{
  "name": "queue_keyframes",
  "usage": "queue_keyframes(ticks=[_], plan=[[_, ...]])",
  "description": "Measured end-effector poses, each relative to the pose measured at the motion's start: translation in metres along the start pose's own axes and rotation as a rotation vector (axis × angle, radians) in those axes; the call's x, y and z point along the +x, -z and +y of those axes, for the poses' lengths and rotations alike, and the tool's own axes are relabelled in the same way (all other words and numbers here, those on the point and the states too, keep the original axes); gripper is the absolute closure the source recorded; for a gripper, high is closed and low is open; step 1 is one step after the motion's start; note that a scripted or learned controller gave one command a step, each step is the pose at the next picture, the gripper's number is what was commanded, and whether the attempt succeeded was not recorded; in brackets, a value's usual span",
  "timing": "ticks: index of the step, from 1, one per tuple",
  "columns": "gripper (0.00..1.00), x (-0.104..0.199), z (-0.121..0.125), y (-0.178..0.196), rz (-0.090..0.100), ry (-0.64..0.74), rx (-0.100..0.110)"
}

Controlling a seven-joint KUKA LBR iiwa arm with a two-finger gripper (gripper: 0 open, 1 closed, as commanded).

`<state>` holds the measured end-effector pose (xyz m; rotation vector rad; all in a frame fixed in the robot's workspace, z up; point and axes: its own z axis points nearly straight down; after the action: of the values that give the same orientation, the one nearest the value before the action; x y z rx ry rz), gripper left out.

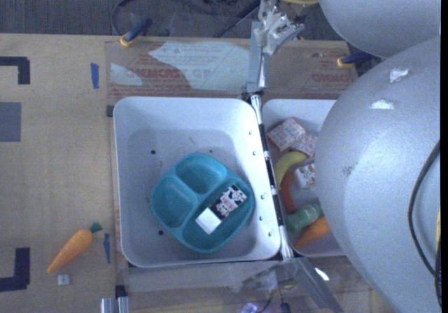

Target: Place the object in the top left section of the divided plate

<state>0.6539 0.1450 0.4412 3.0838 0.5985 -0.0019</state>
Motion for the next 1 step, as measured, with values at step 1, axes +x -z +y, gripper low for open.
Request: queue_keyframes(ticks=[1], plan=[[1.00, -0.0088, 0.0239, -0.0492, -0.006, 0.049, 0.002]])
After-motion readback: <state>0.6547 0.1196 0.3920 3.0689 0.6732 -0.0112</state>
